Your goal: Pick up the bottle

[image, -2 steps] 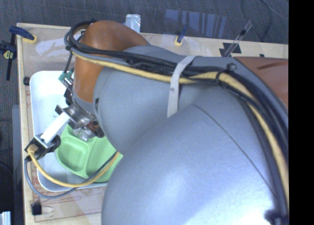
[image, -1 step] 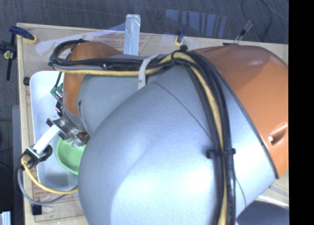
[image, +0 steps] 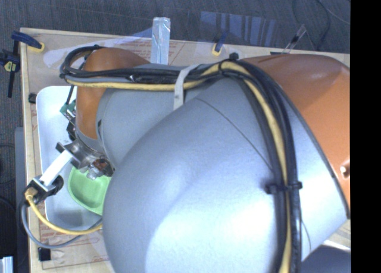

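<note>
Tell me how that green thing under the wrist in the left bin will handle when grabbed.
The green object looks like smooth, glossy plastic, so it may slip. Its visible edge is rounded, so it could roll or rock if nudged. It is probably light, though the arm covers most of it, and whether it is the bottle is unclear.

obstacle: bulky grey arm with orange band [image: 238, 165] is covering most of the counter | cables: black and yellow cable bundle [image: 149, 78] is crossing above the left shallow white bin [image: 44, 102] | free: bare bin floor is showing along left edge | near: light green curved plastic object [image: 86, 191] is lying beside the wrist
</note>
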